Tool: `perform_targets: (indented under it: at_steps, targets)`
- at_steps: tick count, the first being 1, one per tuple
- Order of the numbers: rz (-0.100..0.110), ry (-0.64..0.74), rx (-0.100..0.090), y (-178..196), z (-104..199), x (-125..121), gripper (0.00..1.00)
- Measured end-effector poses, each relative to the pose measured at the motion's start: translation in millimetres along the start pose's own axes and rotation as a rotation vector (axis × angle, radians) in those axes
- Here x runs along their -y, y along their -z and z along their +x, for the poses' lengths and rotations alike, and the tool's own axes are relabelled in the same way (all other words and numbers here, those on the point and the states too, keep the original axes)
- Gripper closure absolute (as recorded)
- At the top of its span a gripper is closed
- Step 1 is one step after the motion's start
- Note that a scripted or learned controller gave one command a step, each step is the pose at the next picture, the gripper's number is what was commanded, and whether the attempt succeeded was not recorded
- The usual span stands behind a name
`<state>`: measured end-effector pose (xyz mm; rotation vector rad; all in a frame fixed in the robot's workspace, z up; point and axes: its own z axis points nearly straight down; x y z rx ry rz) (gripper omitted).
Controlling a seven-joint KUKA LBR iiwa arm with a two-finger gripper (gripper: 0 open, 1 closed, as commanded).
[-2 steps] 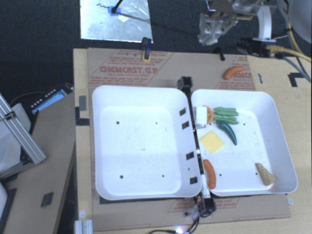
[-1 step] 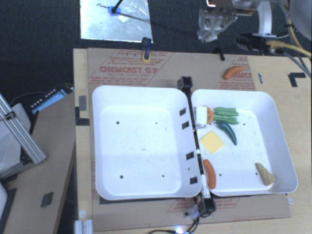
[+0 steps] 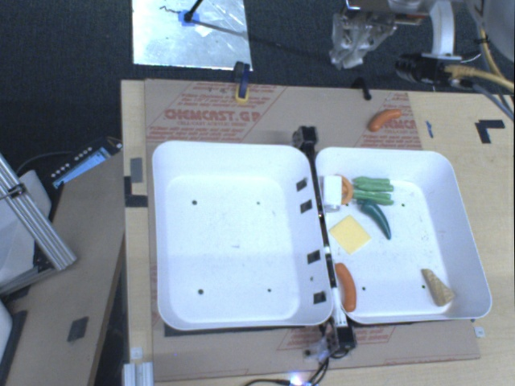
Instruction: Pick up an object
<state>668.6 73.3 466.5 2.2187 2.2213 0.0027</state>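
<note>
The right bin (image 3: pixel 459 207) holds several toy foods. A yellow cheese square (image 3: pixel 350 235) lies near its left wall, with green beans (image 3: pixel 372 188) and a dark green pepper (image 3: pixel 377 216) above it. An orange piece beside a white block (image 3: pixel 339 190) sits at the bin's upper left. An orange sausage (image 3: pixel 347 285) lies along the lower left wall. A tan wedge (image 3: pixel 438 286) rests in the lower right corner. My gripper (image 3: pixel 351 48) hangs high above the bench, beyond the far edge of the bins, with nothing seen between its fingers.
The left bin (image 3: pixel 229 232) sits beside the right one, joined by a black divider (image 3: pixel 318 215). Another orange sausage (image 3: pixel 385 119) lies on the cardboard behind the right bin. A yellow and blue clamp (image 3: pixel 241 83) stands at the cardboard's far edge, by a shiny sheet (image 3: pixel 189 22).
</note>
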Motion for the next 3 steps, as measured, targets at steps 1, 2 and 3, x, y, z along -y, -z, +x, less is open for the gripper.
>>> perform_targets:
  at_steps: [1,2,3]
  targets:
    - [0.000,0.000,0.000,5.9,-10.3,0.0,1.00]
    - [0.000,-0.001,0.000,1.6,-17.2,0.1,1.00]
    - [0.000,0.001,0.000,10.0,-15.7,-0.1,1.00]
